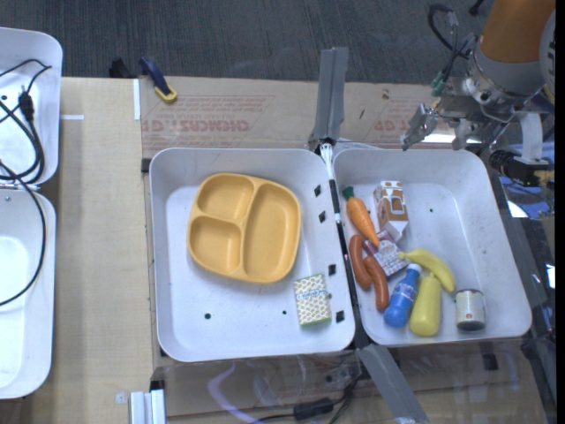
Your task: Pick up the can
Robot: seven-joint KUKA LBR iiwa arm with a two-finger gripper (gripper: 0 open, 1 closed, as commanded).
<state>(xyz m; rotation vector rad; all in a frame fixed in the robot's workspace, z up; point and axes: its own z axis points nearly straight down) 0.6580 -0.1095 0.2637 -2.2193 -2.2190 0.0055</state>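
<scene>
Hand hovers above right bin's far rim.

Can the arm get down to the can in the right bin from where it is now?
Probably yes. The can lies at the right bin's near corner with open space above it; only the yellow bottle sits close on one side. The end effector hovers beyond the far rim.

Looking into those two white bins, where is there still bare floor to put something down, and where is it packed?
Left bin: bare floor rings the yellow plate, widest below it, left of the small box. Right bin: bare at its upper right, beyond the carton. Crowded: carrot, sausages, banana, bottles, can.
</scene>
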